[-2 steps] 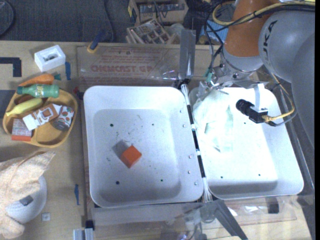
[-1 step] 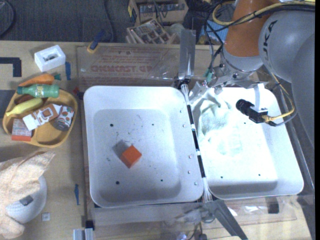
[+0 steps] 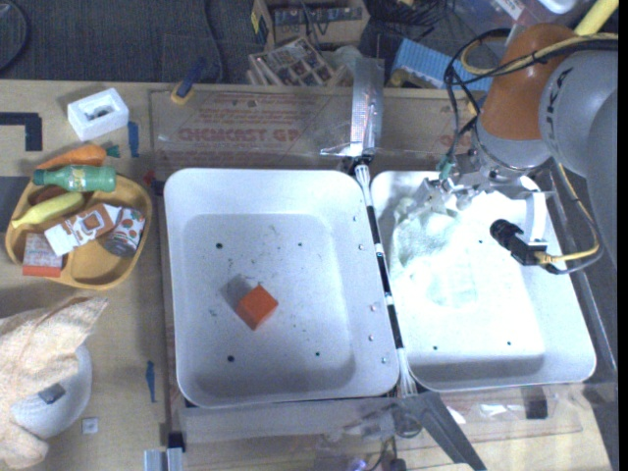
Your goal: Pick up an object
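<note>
The orange block (image 3: 258, 305) lies near the middle of the left bin (image 3: 196, 204), toward its front edge. The gripper (image 3: 439, 196) hangs over the right bin's (image 3: 549, 361) back left corner; its state cannot be told. It should cross the divider, centre above the block, then descend squarely.

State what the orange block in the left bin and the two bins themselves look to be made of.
Orange block: probably painted wood or hard plastic; flat faces, crisp edges, even matte colour, no glare. Which of the two cannot be told.

Left bin and right bin: likely moulded white plastic; rounded corners, smooth rolled rims, and a soft sheen, with bright glare in the right one. The left floor shows dark specks, seemingly dirt or scuffs.
</note>
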